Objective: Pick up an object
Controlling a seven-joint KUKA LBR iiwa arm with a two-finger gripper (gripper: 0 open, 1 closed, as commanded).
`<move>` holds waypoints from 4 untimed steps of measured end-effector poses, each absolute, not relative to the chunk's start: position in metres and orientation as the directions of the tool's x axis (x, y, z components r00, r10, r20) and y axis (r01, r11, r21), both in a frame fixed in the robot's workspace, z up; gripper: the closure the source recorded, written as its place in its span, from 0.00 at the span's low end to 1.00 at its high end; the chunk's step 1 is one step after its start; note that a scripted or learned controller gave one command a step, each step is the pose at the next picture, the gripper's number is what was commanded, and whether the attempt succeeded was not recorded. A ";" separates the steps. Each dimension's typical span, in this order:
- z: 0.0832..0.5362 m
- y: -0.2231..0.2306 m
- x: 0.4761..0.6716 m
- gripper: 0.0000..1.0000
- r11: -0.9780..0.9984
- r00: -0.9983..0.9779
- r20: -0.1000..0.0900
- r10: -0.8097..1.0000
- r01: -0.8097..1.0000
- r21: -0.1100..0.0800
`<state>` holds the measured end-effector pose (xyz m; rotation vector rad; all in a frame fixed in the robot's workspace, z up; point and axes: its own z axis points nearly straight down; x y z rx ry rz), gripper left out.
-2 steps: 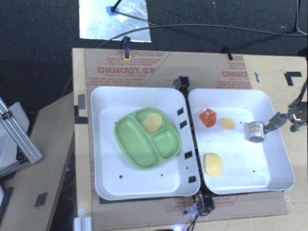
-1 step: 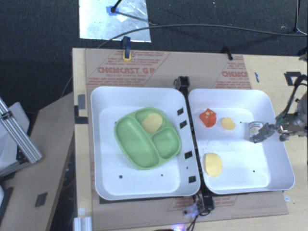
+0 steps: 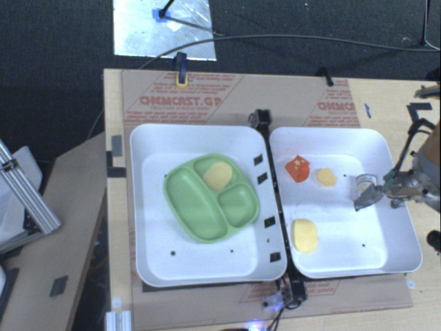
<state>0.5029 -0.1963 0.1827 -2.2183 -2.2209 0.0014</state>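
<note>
Cardboard (image 3: 207,92) under bins printed "CHEMCAST GP", gripper (image 3: 365,193) low in right bin (image 3: 396,254), finger state unclear, red object (image 3: 298,169) upper left there, yellow lump (image 3: 305,235) long axis vertical

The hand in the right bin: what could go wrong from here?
1. The hand sits low beside the small yellow piece; it may knock it away instead of gripping it.
2. The orange-red block lies close to that piece, so a reach could push both.
3. The right bin wall is near the arm.
</note>
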 end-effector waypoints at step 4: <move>0.206 -0.196 0.509 1.00 0.004 -0.004 -0.001 1.000 1.000 0.003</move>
